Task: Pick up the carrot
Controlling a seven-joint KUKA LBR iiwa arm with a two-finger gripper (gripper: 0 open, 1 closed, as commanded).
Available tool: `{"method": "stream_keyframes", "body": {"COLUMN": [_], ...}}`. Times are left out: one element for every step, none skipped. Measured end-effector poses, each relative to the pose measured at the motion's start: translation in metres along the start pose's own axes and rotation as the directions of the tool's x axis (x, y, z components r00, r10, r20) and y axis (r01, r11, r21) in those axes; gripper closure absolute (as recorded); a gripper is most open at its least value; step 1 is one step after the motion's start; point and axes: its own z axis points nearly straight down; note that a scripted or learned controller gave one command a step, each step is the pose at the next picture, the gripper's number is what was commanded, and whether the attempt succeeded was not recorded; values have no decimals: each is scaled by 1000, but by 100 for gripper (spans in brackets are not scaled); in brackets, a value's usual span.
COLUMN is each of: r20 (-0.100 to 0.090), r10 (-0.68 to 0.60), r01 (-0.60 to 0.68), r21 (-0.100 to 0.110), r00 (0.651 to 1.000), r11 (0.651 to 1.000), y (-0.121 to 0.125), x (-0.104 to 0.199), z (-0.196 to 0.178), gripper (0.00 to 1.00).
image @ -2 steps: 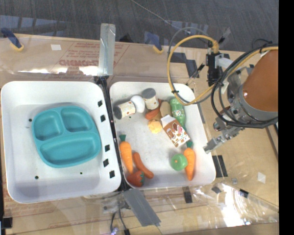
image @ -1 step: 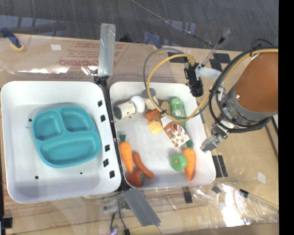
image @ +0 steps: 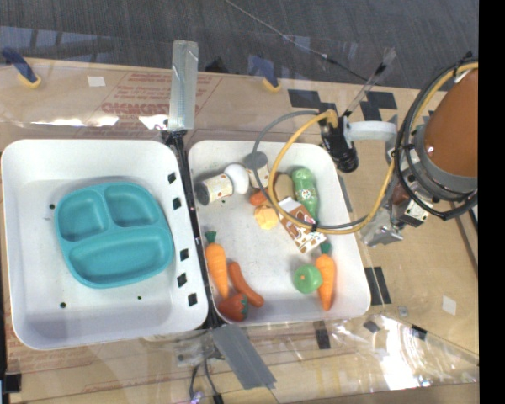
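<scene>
Two carrots lie in the right bin [image: 353,251]. One carrot [image: 215,268] rests along the bin's left wall, with its green top pointing toward the back. The other carrot [image: 325,281] lies near the front right corner, beside a round green fruit [image: 305,278]. The arm's orange and grey wrist [image: 450,137] hangs outside the bin's right wall. My gripper [image: 384,229] appears as a grey piece just past that wall, over the bench and apart from both carrots. Nothing shows between its fingers.
A red pepper [image: 236,300] touches the left carrot. Further back lie a snack packet [image: 301,225], a yellow piece [image: 267,217], a green vegetable [image: 304,188], a white can [image: 215,188] and a white ball [image: 236,175]. A yellow cable [image: 278,171] loops over the bin. The left bin [image: 17,225] holds a teal divided plate [image: 114,232].
</scene>
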Motion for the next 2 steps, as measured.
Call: {"method": "stream_keyframes", "body": {"r20": [-1, 18], "r10": [-195, -102], "r01": [195, 102], "r21": [2, -1], "r00": [981, 995], "r11": [981, 995], "y": [-5, 11], "x": [38, 5], "z": [-29, 100], "gripper": [100, 100]}}
